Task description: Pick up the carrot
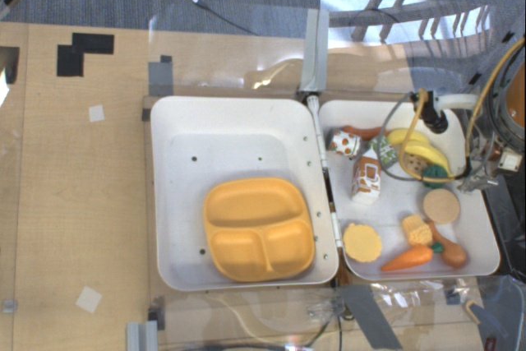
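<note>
While the carrot (407, 259) lies at the right bin's (490, 263) near edge, the tool's (496, 164) state cannot be told.

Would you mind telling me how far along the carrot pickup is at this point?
Nothing looks done yet: the carrot lies untouched near the front edge of the right bin, beside a round yellow cracker and a drumstick. Nothing is in hand either; the arm sits at the bin's right side, away from the carrot. The whole job remains: reaching over, closing on the carrot and lifting it.
</note>
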Robot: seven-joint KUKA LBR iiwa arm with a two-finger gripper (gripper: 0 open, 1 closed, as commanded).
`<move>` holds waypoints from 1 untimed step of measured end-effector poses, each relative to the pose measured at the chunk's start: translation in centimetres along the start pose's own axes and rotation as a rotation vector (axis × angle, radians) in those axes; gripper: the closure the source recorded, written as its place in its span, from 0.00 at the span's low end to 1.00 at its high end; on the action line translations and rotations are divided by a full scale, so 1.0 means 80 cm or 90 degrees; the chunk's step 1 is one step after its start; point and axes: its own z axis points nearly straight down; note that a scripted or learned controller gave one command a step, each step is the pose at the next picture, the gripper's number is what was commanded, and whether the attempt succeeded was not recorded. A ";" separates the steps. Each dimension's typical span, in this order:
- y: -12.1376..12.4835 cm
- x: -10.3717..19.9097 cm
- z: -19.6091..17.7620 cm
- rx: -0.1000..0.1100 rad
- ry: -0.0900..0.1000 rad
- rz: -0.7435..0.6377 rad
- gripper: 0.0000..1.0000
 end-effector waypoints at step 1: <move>-0.008 0.031 -0.074 0.001 0.000 -0.001 1.00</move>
